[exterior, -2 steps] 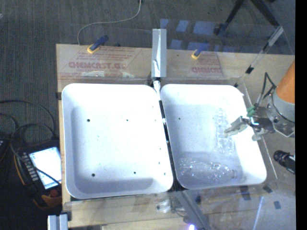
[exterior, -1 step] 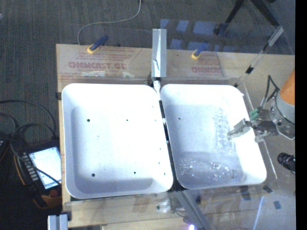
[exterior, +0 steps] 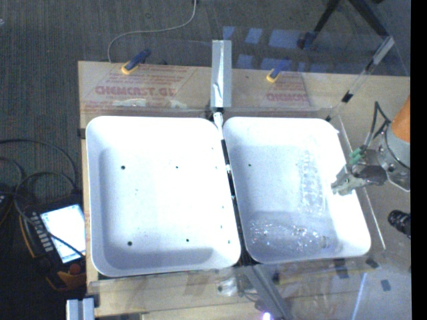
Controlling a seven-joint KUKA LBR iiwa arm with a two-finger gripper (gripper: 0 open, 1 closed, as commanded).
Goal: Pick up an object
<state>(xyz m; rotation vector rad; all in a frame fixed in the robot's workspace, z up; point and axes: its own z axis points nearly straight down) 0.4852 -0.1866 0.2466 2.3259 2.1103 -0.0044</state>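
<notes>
Two white bins sit side by side before us, the left bin [exterior: 160, 192] at nine o'clock and the right bin [exterior: 267, 145] at three. Inside the right bin we see two clear plastic bottles, nearly see-through against the white floor: one bottle [exterior: 311, 182] lies lengthwise toward three o'clock, the other bottle [exterior: 290, 234] lies crosswise along the six o'clock wall. At three o'clock the gripper [exterior: 341, 187] hangs over the right bin's rim, just beside the lengthwise bottle; we cannot tell how far it is spread.
</notes>
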